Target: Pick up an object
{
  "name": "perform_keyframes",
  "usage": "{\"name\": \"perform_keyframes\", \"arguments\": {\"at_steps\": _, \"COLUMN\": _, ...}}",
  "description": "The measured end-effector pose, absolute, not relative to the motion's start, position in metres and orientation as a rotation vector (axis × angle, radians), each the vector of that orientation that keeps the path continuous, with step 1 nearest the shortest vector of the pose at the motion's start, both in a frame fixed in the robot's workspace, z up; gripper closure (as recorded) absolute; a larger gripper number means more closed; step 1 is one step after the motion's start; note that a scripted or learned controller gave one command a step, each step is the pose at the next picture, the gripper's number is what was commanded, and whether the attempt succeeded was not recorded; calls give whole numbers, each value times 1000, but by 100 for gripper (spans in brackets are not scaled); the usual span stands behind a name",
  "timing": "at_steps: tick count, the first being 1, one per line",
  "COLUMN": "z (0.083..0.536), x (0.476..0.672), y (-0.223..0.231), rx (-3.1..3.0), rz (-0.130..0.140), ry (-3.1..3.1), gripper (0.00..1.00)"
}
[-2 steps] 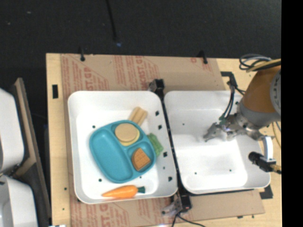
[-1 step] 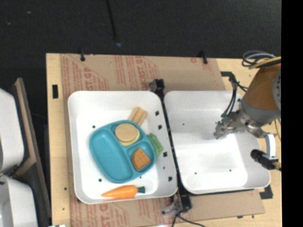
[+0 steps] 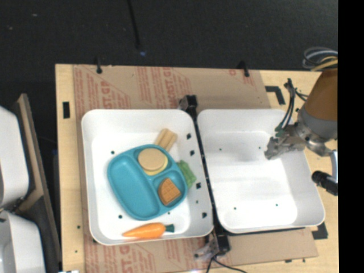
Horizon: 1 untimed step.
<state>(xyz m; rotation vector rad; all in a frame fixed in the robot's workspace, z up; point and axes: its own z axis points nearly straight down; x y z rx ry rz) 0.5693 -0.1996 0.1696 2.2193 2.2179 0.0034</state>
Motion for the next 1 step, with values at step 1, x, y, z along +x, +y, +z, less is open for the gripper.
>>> {"name": "perform_keyframes", "arguments": {"at_steps": 1, "z": 214, "x": 570, "y": -200, "rx": 2219, "rz": 4, "ry": 2218, "gripper": 100}}
